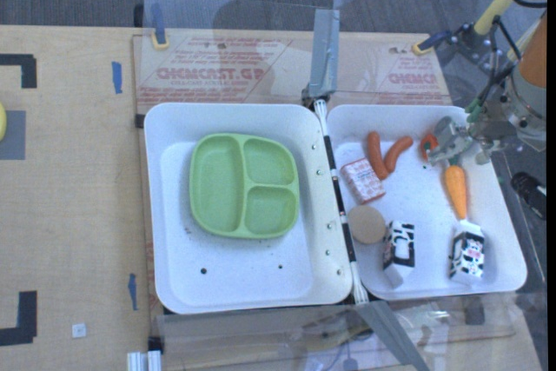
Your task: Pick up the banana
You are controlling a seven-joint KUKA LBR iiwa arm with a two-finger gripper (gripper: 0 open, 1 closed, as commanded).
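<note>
Wooden counter [69, 213] w/ two white bins side by side, grey carpet beyond. The robot's claw [452, 145] hangs over the upper right part of the right bin [512, 274], just above the top of a carrot [457, 191]. Whether the claw is open or shut can't be told from this angle, and nothing can be seen gripped in it.

The one yellow candidate among the goods is a yellow sliver [2, 122] at the far left edge of the counter, cut off by the frame. It may be the banana, but too little shows to be sure. If so, it lies well apart from the claw, straight across to the left, w/ both bins between. Its long axis appears to run up-down in the frame, though that's a guess from a fragment.

Right bin holds, besides the carrot: two sausages [374, 154] leaning together, a small red item [428, 143] just beside the claw, a pinkish box [362, 180], a tan disc [367, 224], and two cow-print cartons [400, 249] near the front wall. Left bin [165, 122] holds a green divided plate [244, 185].

Likely obstacles to a reach leftward: the bin walls and the clear upright panel at the back btwn bins. A lift before crossing looks necessary, and the reach may be long for an arm based on the right.
</note>
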